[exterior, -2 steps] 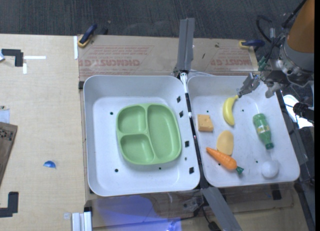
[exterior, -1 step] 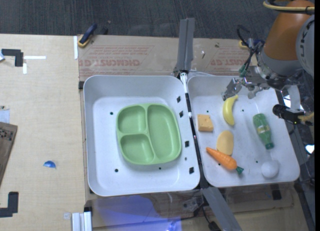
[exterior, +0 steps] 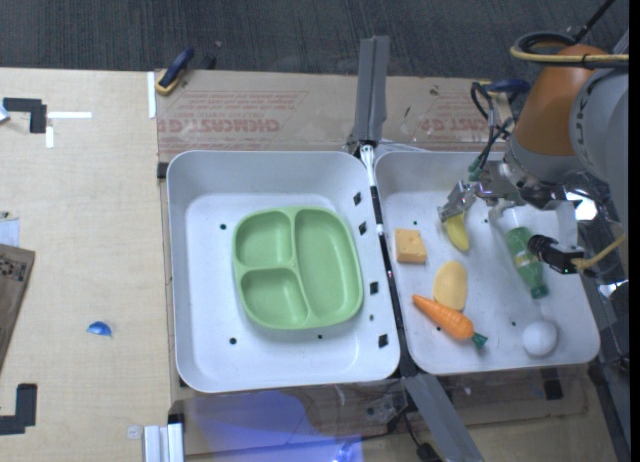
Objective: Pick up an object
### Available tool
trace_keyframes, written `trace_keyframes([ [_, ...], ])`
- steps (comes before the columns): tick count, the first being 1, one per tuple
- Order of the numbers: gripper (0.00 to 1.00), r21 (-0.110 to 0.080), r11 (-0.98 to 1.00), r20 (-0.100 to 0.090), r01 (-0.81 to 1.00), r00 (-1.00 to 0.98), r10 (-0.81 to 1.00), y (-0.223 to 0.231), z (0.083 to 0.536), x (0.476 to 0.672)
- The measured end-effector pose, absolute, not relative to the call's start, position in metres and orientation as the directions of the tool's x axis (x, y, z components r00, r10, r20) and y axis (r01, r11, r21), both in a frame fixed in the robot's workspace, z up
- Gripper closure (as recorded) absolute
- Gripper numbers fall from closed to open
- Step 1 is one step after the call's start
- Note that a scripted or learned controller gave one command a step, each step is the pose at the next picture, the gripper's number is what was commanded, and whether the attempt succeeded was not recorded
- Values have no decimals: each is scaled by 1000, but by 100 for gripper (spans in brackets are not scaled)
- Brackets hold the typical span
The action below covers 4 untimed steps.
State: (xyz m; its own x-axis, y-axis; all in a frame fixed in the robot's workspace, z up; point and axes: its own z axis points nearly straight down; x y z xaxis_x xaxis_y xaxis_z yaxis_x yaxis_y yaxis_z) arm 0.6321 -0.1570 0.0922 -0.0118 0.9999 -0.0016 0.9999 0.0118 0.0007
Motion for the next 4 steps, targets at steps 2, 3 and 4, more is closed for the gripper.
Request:
trace_keyframes([
  [2, 0, 2, 405, -3, 915, -405, 915, -116, 177, 660],
  [3, 0, 1, 322, -2, 947, -322, 947, -155, 92, 648],
  [4, 100, -10, 318, 1, 948, -318, 948, -157, 100, 645],
])
